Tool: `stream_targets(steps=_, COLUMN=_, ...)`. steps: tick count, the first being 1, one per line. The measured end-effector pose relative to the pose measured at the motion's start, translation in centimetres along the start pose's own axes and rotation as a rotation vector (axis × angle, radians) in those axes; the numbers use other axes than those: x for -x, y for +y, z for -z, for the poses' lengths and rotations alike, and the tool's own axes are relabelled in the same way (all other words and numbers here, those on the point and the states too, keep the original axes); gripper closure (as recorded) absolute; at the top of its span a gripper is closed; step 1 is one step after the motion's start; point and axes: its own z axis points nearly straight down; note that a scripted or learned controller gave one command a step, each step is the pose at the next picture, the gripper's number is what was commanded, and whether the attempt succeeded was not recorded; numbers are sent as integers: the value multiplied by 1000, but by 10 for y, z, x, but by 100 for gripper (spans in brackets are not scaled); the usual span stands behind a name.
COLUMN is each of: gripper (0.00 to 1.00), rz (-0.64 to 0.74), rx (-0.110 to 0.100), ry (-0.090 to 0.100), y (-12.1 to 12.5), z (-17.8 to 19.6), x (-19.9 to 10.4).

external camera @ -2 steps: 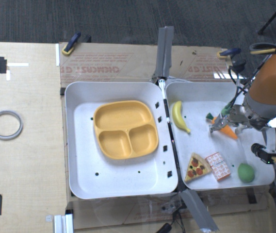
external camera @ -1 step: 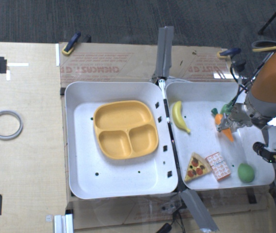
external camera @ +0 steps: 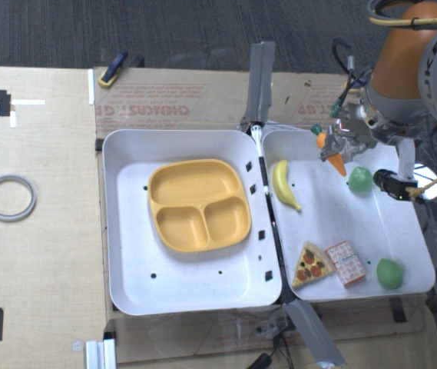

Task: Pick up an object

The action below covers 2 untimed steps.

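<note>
- Camera view: carrot (external camera: 336, 161), small orange toy w/ green top, sits pinched in gripper (external camera: 333, 154) near back of right bin (external camera: 402, 229); appears lifted off floor, can't confirm
- Handling, prob.: light, stiff plastic, smooth so slippery; tapered, so grab thick upper part, not tip
- Nearby: green ball (external camera: 360, 179) just beside carrot; banana (external camera: 283, 184) to its left
- Further: pizza slice (external camera: 311, 264), red box (external camera: 345, 263), second green ball (external camera: 389, 274) near front; yellow tray (external camera: 200, 204) in left bin (external camera: 126, 229)
</note>
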Motion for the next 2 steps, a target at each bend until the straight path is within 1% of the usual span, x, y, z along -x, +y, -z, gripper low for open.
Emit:
stream_targets(steps=1, gripper=100, rz=166, rx=-2, ry=0, y=2, z=-58, x=15)
stream_targets(steps=2, gripper=100, rz=69, rx=0, ry=-1, y=5, z=22, x=22)
